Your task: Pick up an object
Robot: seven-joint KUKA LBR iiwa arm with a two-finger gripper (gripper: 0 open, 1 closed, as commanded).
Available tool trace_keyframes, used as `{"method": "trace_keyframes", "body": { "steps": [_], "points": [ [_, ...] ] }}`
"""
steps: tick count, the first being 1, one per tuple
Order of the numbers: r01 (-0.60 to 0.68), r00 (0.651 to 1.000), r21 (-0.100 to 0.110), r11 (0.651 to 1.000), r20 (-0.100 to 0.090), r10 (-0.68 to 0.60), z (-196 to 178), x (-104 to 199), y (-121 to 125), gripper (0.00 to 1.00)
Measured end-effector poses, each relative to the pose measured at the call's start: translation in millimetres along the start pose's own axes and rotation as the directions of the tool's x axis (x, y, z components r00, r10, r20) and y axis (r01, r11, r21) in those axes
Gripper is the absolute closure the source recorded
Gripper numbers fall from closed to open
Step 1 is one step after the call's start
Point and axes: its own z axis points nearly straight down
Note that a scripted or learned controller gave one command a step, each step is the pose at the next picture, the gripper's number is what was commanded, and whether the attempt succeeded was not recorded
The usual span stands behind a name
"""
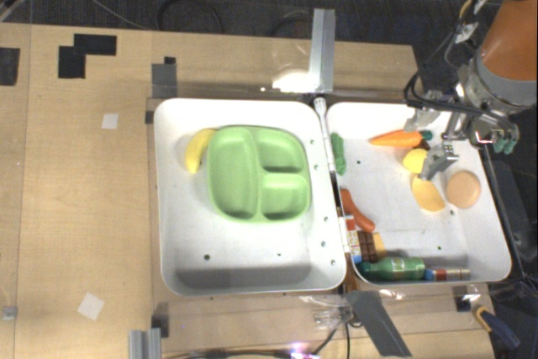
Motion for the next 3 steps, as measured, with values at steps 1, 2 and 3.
{"method": "trace_keyframes", "body": {
  "steps": [1,2,3],
  "points": [
    [0.012,1.0,0.0,1.0,-0.007,-0.012,87.7,27.1,-44.1,0.0],
    [-0.007,1.0,-0.003,1.0,-0.008,0.007,177.7,-50.1,-43.3,0.0],
    [0.014,1.0,0.0,1.0,0.005,-0.014,192.2,-55.4,-17.7,0.0]
  ]
}}
